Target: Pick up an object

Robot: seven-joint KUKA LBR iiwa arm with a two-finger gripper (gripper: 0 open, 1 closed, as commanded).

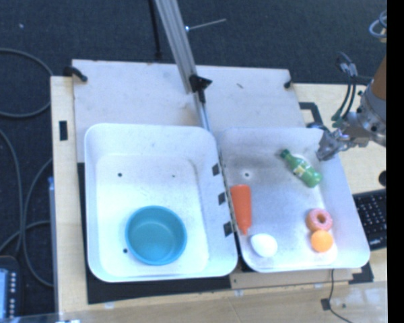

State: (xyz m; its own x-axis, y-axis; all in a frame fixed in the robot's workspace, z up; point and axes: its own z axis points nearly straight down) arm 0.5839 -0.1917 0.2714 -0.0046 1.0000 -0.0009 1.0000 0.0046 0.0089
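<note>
Approach step judged: pincer [328, 147], grip state indiscernible, at right bin's [269, 143] far right corner; descent onto green bottle [301, 167] needed.

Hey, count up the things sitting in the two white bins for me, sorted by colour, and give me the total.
Blue: 1, the bowl in the left bin
Green: 1, the bottle in the right bin
Orange: 2, the carrot and the ball
Pink: 1, the doughnut
White: 1, the egg
Total: 6
</note>
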